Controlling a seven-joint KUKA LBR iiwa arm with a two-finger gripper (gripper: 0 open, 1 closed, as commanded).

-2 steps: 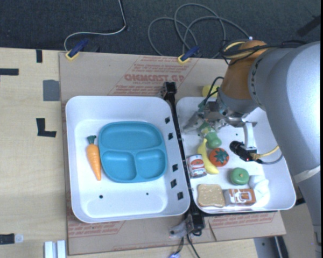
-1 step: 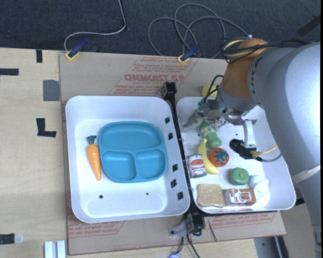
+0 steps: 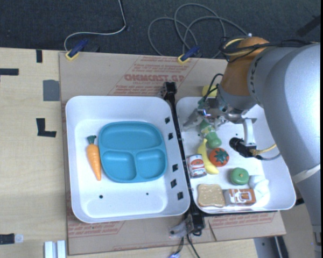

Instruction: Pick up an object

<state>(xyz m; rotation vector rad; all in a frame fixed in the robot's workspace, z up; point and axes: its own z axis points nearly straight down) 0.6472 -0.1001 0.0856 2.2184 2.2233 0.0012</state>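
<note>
Two shallow white bins sit side by side on the bench. The left bin (image 3: 78, 198) holds a blue plastic divided plate (image 3: 132, 151) with three compartments, and an orange toy carrot with a green top (image 3: 93, 158) lies just beside the plate's left edge. The right bin (image 3: 282, 190) is crowded with small toy foods. A red toy tomato (image 3: 218, 157) lies near the middle, touching a yellow toy banana (image 3: 206, 156) on its left. A small red-and-white labelled can (image 3: 196, 165) lies just left of the banana. A round green toy fruit (image 3: 239, 176) sits below and right of the tomato, a slice of tan toy bread (image 3: 210, 195) lies flat near the front wall, and a red-and-white flat packet (image 3: 241, 196) lies beside the bread on its right. A small green toy piece (image 3: 212, 140) rests above the banana, close under the gripper.

The grey arm with its orange band (image 3: 242, 74) reaches in from the right and bends down over the back of the right bin. The two-finger gripper (image 3: 209, 117) is low among the items at the bin's upper left part; whether it is spread or closed cannot be told, and nothing is seen held.
</note>
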